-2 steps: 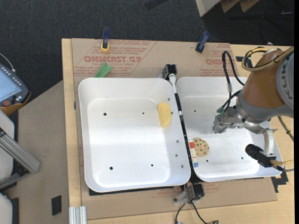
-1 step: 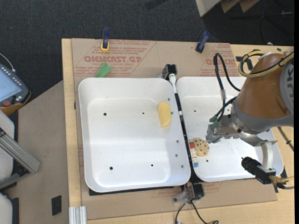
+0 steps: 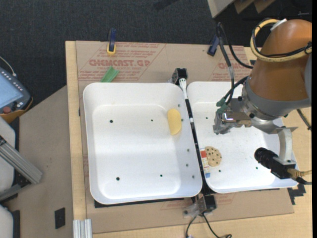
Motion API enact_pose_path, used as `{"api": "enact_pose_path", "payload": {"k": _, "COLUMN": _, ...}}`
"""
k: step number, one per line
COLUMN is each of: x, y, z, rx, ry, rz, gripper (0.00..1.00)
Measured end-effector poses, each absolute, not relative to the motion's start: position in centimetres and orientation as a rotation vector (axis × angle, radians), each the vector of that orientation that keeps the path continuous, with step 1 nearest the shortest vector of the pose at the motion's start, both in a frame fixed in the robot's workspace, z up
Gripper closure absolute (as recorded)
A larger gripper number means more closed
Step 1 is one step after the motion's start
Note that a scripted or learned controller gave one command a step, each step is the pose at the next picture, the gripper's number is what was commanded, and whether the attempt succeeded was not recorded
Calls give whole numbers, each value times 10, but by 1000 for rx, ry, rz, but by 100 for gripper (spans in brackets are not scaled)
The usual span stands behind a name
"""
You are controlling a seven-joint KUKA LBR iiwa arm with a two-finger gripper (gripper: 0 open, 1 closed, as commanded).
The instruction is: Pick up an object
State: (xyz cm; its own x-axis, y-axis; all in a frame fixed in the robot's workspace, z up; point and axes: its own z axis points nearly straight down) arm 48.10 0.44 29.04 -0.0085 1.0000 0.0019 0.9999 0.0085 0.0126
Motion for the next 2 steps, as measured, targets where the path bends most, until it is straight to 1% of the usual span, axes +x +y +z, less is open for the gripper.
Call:
{"api": "enact_pose_path", "payload": {"k": 1, "x": 480, "y": 86, "z": 342, "rx": 2208, "ry": 2229, "rz": 11, "gripper": 100}}
{"api": "enact_pose_path", "payload": {"k": 2, "x": 480, "y": 140, "z": 421, "rx": 2209, "ry": 2228, "rz": 17, "gripper": 100}}
